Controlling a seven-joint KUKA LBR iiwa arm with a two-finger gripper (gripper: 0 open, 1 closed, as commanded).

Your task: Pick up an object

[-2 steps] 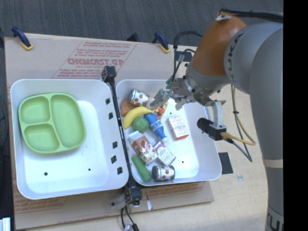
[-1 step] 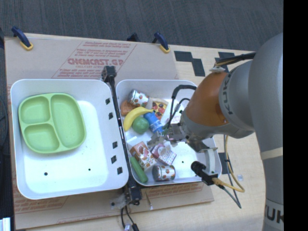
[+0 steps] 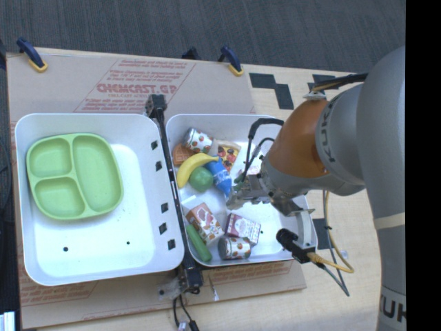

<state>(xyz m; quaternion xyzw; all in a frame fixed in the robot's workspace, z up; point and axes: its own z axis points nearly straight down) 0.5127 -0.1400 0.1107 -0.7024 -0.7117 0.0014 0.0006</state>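
Observation:
The right bin [image 3: 227, 124] holds several small items: a yellow banana [image 3: 190, 167], a green ball [image 3: 201, 178], a blue packet [image 3: 221, 174], a red and white can [image 3: 198, 141], a snack packet [image 3: 227, 151], a brown carton [image 3: 204, 222], a maroon carton [image 3: 243, 227], a can lying on its side [image 3: 234, 247] and a green cucumber [image 3: 196, 243]. My gripper [image 3: 239, 194] hangs low over the middle of this bin, just right of the blue packet and above the maroon carton. The grey wrist and orange band [image 3: 300, 143] cover the bin's right part.
The left bin [image 3: 138, 247] holds a light green divided plate [image 3: 74, 176] at its upper left. A black clip strip [image 3: 165, 185] runs between the bins. Cardboard [image 3: 138, 85] lies under both bins, held by blue clamps [image 3: 231, 58]. Cables [image 3: 331, 261] trail at the bottom right.

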